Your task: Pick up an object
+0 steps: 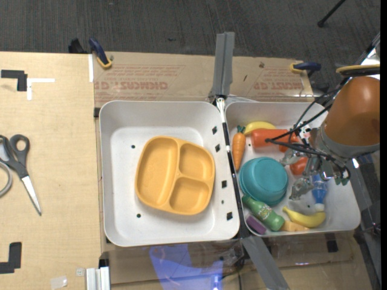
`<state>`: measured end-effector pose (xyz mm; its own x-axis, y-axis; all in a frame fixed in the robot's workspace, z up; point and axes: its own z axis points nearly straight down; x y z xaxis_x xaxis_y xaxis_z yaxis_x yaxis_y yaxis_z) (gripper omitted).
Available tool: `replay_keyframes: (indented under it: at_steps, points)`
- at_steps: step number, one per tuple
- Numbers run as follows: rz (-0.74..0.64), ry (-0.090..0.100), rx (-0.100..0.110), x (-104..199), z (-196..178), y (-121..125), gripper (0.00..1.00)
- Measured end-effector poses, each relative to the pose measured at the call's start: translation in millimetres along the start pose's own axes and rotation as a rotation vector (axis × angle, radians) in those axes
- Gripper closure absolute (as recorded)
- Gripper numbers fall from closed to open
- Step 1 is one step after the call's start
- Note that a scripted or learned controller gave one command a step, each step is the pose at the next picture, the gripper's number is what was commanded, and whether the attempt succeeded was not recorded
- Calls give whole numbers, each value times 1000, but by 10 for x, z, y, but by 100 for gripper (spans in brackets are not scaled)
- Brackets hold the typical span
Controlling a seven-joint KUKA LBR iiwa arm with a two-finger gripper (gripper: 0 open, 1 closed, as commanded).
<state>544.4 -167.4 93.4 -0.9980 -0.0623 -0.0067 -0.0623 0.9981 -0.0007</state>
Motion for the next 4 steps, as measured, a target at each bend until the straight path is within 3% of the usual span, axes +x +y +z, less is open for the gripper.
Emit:
replay_keyframes:
  at_steps: [1,2,3,4]
  points:
    - [-1,-6,2,-19,-102,-1,100]
    - [-188,3,4,506,0,2,100]
    - [-211,4,16,546,-5,227,100]
    - [-71,1,1,124,-998,792,100]
